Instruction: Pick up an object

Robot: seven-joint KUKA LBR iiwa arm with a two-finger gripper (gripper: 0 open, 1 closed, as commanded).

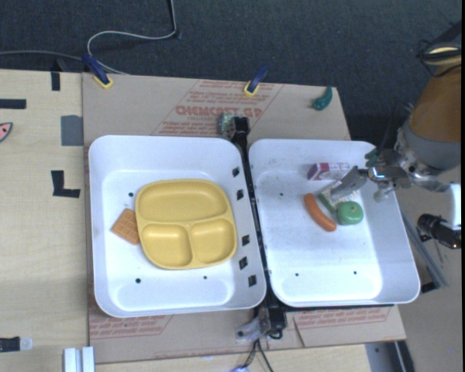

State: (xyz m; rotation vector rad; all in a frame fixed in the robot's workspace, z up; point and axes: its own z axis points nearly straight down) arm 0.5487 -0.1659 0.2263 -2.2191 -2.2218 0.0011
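Low over the right bin, gripper above green ball, orange carrot.

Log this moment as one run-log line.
gripper: over right bin, above green ball | carrot: beside ball | yellow tray: left bin | nothing held

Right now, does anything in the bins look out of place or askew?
One oddity: a tan cracker in the left bin lies wedged partly under the yellow tray, at its left edge. Nothing looks spilled or damaged.
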